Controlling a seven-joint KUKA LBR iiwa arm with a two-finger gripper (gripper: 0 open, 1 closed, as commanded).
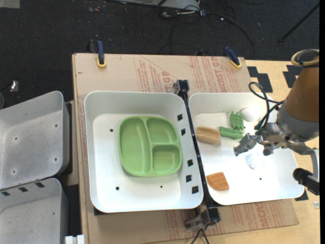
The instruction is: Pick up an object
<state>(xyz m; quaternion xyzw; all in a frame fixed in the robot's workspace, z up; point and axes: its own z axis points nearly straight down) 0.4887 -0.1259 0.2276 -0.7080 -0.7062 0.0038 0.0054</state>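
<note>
The arm is reaching in from three o'clock over the right bin [284,189], and the gripper [247,145] is hovering low above the bin floor with nothing seen between its dark fingers; whether the jaws are standing apart or together I cannot tell, since the slanted view is blurring them into one dark shape. The candidates for picking are lying around it: a tan bread-like piece [208,135] at about nine o'clock from the gripper, a green toy [234,126] at about eleven o'clock and just beside that tan piece, a white rounded object [250,114] at twelve o'clock, and an orange wedge [218,181] well apart at seven o'clock. In the left bin [96,136] a green divided plate [150,146] is sitting in the middle. The risk, as I judge it, is that the gripper is descending onto bare floor between the objects and closing on nothing. If it is drifting toward the green toy, a finger could be nudging it against the tan piece, pushing both away rather than trapping either.
</note>
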